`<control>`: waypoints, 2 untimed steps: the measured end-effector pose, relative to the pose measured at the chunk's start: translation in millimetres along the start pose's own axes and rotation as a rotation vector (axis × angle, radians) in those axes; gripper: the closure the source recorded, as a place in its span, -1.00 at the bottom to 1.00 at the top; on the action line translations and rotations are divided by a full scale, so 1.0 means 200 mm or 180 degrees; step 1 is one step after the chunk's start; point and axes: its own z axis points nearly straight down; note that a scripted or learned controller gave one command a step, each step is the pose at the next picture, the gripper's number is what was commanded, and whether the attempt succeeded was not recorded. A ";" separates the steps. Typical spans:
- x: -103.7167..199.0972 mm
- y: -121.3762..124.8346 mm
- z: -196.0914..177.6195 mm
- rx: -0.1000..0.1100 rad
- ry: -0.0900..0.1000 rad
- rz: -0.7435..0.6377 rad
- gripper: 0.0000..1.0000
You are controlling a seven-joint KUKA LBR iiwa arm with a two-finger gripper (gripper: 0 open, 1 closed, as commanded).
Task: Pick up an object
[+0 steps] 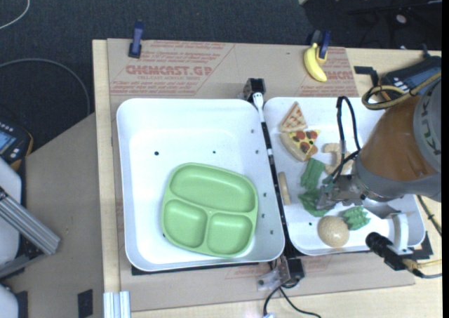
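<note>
Camera view shows the gripper (325, 196) low over the green leafy piece (311, 182) in the right bin (414, 222), at 9 o'clock of the arm. Finger state: cannot tell. Judged step: the grasp; next, clamp firmly and lift straight up.

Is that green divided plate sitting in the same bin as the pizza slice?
No, the green plate lies in the left bin, while the pizza slice lies in the right bin.

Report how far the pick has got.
Done: the arm has reached into the right bin, with the tool low over the dark green toy. In hand: nothing visibly; the grip itself is too small to make out. Left: lifting an object clear. The pizza slice, round beige piece and green divided tray lie in the bins.
</note>
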 end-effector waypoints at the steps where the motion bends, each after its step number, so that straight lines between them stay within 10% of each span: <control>1: -0.30 0.08 -0.17 -0.0001 -0.0006 0.0005 1.00; 2: -0.06 0.00 -0.40 0.0000 0.0012 -0.0024 1.00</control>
